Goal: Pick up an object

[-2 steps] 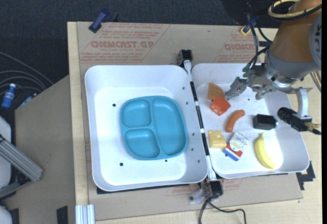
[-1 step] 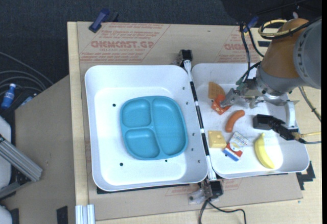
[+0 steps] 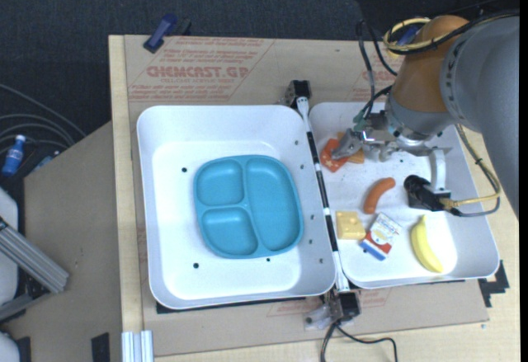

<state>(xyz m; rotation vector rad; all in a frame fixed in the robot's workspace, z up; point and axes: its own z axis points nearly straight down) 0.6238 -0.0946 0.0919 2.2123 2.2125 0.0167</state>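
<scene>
Toward the far left corner of the bench, outside the bins, a small blue clip-like thing lies on the board, well apart from everything else; the left bin holds a blue divided plate lying flat in its middle. Across the shared wall, the right bin has an orange-red piece close to its left wall in the far half, and the gripper sits right at that piece's upper right edge, touching or nearly so; whether it is open or closed on it cannot be told. Nearer the camera lie a yellow cheese wedge, a reddish sausage just right of it and slanted, a small white carton beside the cheese, and a banana farthest right. The arm reaches over the bin's far right corner
</scene>
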